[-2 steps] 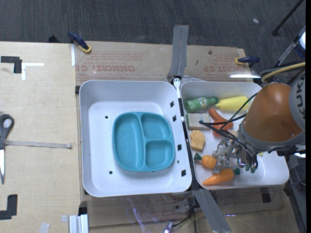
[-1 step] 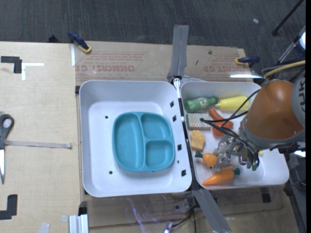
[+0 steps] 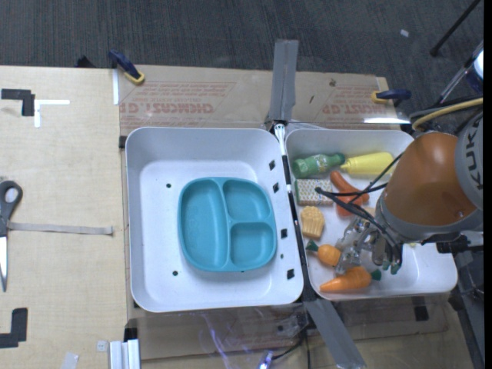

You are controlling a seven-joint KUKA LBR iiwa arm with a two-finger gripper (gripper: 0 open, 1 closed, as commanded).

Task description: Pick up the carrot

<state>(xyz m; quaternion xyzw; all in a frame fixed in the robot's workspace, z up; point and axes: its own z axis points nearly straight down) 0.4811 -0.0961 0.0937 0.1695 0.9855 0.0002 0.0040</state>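
Note:
The carrot (image 3: 346,282) is orange with a green stub at its right end. It lies along the front wall of the right bin (image 3: 430,277). My gripper (image 3: 363,254) hangs just above and behind the carrot, under the orange band of the arm (image 3: 427,179). Its metal tip is close over the carrot's right half. Nothing in this view shows the carrot lifted off the bin floor.
The right bin also holds a small orange piece (image 3: 329,254), a yellow corn chunk (image 3: 312,221), a tan cracker (image 3: 306,192), a green bottle (image 3: 319,162), a yellow banana-like item (image 3: 370,162) and a red pepper (image 3: 346,185). A teal divided plate (image 3: 228,223) sits in the left bin (image 3: 146,206).

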